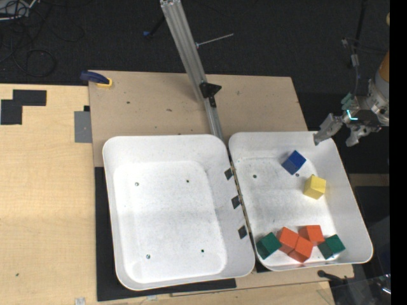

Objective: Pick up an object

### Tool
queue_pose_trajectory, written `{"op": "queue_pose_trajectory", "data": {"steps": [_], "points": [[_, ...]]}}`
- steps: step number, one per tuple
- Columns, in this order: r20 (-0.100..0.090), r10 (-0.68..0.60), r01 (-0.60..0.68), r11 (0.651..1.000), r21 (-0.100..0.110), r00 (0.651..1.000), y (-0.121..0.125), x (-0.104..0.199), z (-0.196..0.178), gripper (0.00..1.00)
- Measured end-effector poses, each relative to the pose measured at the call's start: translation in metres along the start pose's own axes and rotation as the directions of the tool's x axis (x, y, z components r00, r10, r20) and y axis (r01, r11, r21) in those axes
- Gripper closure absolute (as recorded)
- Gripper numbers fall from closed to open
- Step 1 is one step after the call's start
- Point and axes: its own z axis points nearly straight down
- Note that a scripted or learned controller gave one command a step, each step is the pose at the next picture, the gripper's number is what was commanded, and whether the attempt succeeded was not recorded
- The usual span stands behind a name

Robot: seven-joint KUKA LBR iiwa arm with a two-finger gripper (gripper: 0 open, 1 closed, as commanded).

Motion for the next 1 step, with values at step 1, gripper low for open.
{"op": "queue_pose_trajectory", "data": {"steps": [1], "points": [[0.002,-0.003,0.003,1.000,-0.004,1.000,0.0008,0.0005,-0.0025,0.00]]}}
